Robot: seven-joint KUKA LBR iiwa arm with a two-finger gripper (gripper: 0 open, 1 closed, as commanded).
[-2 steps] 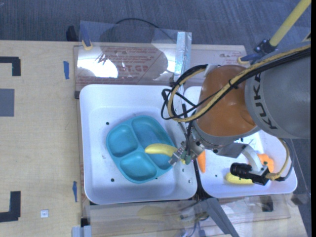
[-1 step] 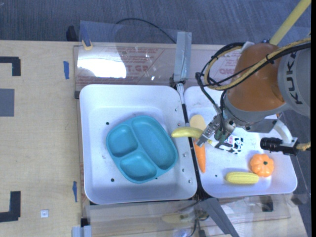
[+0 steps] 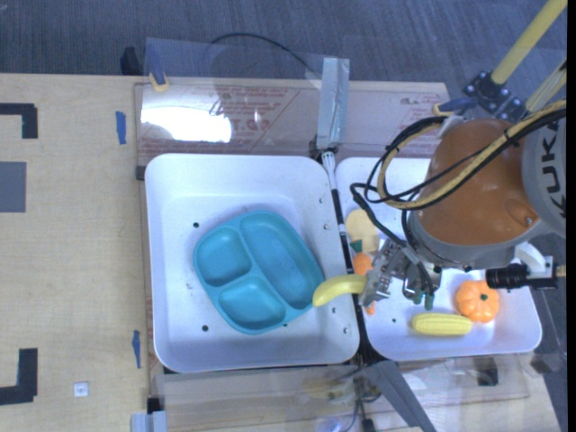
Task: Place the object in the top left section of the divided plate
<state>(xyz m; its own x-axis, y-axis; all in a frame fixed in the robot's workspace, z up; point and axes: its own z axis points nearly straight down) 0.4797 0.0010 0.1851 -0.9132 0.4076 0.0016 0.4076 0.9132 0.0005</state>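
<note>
The divided plate (image 3: 258, 269) is smooth blue plastic with rounded corners and three recessed sections, sitting tilted in the left white bin (image 3: 180, 187). A curved, glossy yellow banana (image 3: 337, 290) lies at the plate's right edge, across the lip between the two bins; its long axis runs roughly left to right, one tip touching the plate rim and the other clamped between the closed fingers of the gripper (image 3: 371, 288). Further right of the plate, in the other bin, rest a ribbed yellow corn cob (image 3: 441, 325) and a rounded orange pumpkin (image 3: 476, 301).

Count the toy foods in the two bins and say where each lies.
4, maybe more hidden under the arm: a banana by the blue plate, across the bins' divide; corn and a pumpkin in the right bin; an orange piece near the divide.
</note>
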